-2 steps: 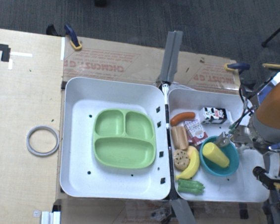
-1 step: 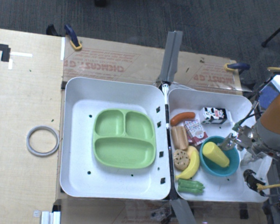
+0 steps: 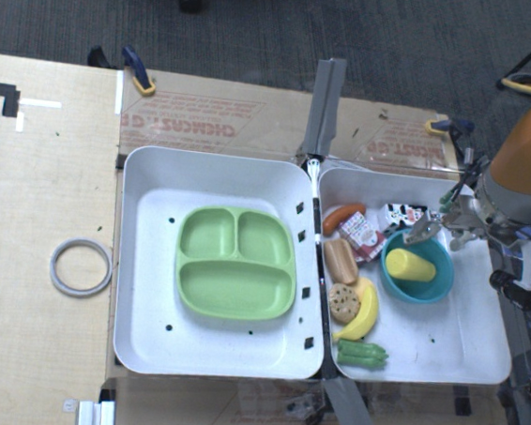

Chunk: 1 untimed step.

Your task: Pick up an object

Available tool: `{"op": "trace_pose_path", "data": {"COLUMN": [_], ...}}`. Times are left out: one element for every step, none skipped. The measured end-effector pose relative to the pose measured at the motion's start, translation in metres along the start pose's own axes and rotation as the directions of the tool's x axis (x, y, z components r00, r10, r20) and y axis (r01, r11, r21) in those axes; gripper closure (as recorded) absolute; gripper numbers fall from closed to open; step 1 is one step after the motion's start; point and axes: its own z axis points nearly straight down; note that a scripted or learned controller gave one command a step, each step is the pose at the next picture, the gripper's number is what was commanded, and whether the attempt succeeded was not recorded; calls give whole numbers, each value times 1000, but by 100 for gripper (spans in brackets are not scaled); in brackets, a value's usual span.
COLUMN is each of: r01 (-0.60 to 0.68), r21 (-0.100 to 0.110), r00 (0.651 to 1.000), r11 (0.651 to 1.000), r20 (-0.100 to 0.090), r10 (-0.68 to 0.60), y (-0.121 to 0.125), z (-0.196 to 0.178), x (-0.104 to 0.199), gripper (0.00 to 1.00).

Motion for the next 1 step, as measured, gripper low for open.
{"op": "trace_pose_path", "data": {"r01": [-69], "r21": [1], "r00": [998], "r11": [998], "r20": [-1], "r10": [69], "y": [-25], "z": [-56], "x": [16], "gripper": [0]}}
